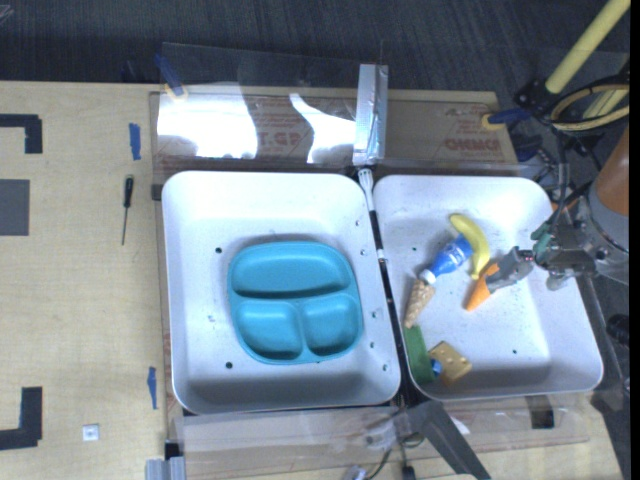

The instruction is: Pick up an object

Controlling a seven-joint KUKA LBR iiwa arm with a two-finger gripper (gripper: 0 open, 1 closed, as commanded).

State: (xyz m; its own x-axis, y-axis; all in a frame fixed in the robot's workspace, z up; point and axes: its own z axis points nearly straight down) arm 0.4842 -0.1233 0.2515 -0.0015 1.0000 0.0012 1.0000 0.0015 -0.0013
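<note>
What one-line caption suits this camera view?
Gripper beside a carrot and banana in the right bin; blue tray left.

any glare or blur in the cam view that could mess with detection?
Camera view: strong glare on the clear panel behind the left bin; right bin evenly lit with soft shadows; gripper slightly blurred near the banana.

Lab: bench (70, 268), twin bins (190, 218)

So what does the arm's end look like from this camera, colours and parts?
The tool is small, grey metal, with a dark, blocky body behind it and a touch of green on top. Thin dark cables run along the wrist. Above that sits an orange band at the frame's right edge.
</note>
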